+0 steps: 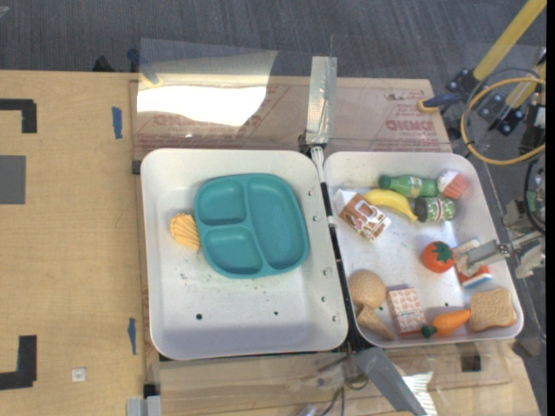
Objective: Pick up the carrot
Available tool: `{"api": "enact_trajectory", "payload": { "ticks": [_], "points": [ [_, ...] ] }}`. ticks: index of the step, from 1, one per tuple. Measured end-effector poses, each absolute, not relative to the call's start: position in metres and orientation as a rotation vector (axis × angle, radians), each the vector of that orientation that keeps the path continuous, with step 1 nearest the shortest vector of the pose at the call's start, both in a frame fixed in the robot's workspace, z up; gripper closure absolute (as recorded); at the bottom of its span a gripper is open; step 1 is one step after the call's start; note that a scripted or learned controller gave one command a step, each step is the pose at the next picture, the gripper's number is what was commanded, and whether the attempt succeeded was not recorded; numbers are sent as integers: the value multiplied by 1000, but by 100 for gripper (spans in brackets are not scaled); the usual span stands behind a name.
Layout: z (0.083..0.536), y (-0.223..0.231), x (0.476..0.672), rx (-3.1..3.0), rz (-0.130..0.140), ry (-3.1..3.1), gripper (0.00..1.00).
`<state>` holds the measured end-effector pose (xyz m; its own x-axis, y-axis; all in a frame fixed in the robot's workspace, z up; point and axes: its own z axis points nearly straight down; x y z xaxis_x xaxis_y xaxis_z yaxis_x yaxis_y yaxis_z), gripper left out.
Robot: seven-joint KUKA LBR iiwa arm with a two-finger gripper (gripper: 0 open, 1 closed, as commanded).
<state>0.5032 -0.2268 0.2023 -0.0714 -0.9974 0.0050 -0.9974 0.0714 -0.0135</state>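
The carrot is lying in the right bin, close to that bin's near edge, with its orange body pointing toward the slice of bread at the near right corner and its green top pointing toward a small patterned carton. It is sitting on the bin floor, so the pick is not yet done.

The tool is reaching in over the right bin's right edge, hanging beside the tomato and above a small red and white item. Nothing is showing between its fingers, and how wide they are standing cannot be told from this slanted view. By my judgement the task is at its approach stage: the tool is sitting farther from the near edge than the carrot, so travel toward the near edge, the descent, the closing and the lift are all left.

Faint red lettering is showing on the cardboard beyond the bins' far edges, too blurred to read. The cartons and the green bottle near the right bin's far edge are carrying print, none of it legible. The left bin is holding a teal divided plate.
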Motion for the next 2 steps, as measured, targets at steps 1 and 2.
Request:
{"api": "enact_trajectory", "payload": {
  "ticks": [1, 2],
  "points": [
    [97, -214, 486, -2135, 1, 2287, 0],
    [107, -214, 489, -2131, -13, 2283, 100]
  ]
}}
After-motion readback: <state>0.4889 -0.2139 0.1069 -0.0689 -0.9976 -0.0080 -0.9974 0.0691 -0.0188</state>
